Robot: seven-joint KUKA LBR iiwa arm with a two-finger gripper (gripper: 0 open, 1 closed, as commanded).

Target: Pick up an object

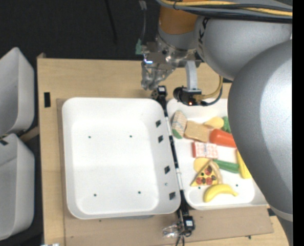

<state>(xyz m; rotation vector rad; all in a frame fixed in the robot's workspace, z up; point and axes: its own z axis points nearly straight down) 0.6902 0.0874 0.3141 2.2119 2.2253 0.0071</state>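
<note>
**Two bins, about nine toy foods**

Two white bins sit side by side: the left bin (113, 158) and the right bin (193, 201), both below the gripper (153, 83). In the right one lie one banana (219, 191), one pizza slice (207, 174), one toast slice (196, 131), one red pepper (222, 137), one pink-and-white block (205, 149), one green piece (226, 164), and two or three more yellow and pale pieces, partly hidden.

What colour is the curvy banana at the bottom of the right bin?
Yellow. The banana shows in the camera view.
</note>
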